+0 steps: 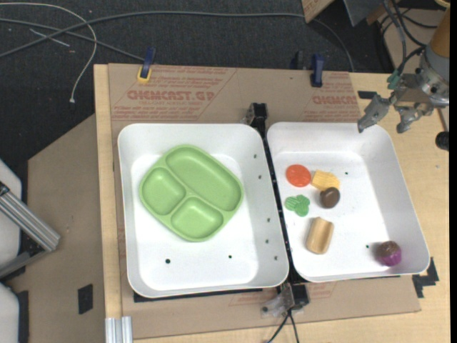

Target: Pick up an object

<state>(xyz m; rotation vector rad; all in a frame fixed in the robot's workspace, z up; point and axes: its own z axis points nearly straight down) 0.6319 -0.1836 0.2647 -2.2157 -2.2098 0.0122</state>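
The left bin [136, 191] holds a green divided plate [191, 192]. In the right bin [400, 191] lie an orange disc [298, 175], a green piece [298, 205], a yellow block [325, 180], a brown ball [329, 197], a tan cylinder [319, 235] and a purple ball [388, 253]. The hand [387, 121] hovers above that bin's far right corner, fingers spread open, holding and touching nothing.

The arm enters at the upper right. Its tool [388, 118] hangs with fingers spread apart, pointing down. Nothing sits between them.
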